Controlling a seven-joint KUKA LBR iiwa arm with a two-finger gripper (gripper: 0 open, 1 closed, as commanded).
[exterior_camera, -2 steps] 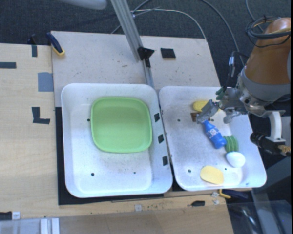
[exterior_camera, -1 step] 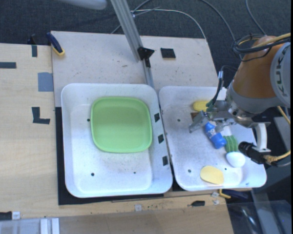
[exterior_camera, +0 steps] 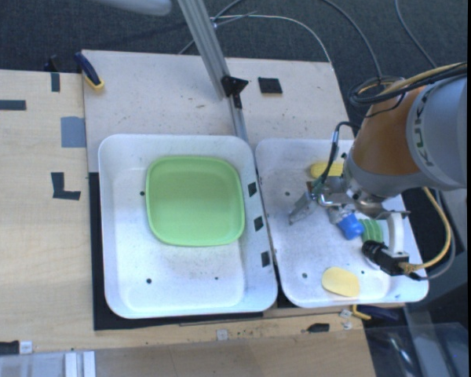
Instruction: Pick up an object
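Fingers (exterior_camera: 300,209) hang parted and empty at the right bin's (exterior_camera: 298,281) centre-left; the blue object (exterior_camera: 350,226) lies just right, toward frame right.

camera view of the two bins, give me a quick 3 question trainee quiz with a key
1. True or false: the green plate lies in the right bin.
2. Which object lies nearest the right bin's front edge?
A. blue object
B. yellow object
C. green plate
3. Fill in: the gripper hovers over the ____ bin.

Key
1. False: it lies in the left bin.
2. B
3. right
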